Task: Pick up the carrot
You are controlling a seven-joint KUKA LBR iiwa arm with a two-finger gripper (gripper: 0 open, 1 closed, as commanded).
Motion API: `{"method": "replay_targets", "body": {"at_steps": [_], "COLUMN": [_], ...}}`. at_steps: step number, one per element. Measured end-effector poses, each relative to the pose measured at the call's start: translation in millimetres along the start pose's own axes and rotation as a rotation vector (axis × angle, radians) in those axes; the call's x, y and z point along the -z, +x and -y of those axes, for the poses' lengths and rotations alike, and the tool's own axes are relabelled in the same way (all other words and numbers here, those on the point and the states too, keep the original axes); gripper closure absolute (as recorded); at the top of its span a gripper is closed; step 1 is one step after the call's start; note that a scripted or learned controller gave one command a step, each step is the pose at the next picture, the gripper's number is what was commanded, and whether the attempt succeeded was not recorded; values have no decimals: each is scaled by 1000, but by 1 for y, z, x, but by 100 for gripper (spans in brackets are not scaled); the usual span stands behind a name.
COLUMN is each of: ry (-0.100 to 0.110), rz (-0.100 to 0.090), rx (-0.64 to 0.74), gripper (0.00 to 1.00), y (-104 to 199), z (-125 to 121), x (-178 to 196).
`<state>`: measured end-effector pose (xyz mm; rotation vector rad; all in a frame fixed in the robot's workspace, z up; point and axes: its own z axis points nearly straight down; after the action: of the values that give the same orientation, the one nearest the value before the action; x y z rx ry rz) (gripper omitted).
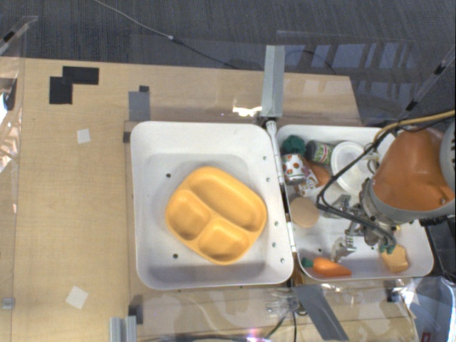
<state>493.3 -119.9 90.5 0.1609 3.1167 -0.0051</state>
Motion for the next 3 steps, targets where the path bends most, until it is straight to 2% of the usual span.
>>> {"method": "replay_targets", "body": {"at_steps": [1, 2, 3], "ry": [-2, -4, -1], "rz": [-2, 0, -7], "rx": [-15, 227, -82], "gripper": [0, 0, 0], "y": [4, 3, -41], "z": [-37, -31, 18], "x": [0, 0, 86]}}
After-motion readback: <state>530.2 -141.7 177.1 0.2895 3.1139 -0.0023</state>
